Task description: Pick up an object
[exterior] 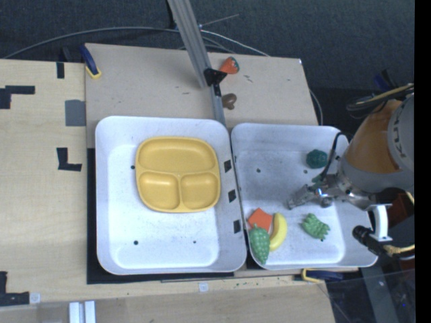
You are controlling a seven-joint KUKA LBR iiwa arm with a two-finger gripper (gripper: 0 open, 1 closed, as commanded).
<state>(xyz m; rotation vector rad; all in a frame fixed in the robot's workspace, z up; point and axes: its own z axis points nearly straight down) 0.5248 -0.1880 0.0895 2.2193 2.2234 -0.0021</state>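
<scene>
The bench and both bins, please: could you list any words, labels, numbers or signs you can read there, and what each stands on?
None: no readable text stands on anything.
The black tape marks on the bench are plain shapes, not letters.
The yellow tray, the bins and the toys bear no print.
</scene>
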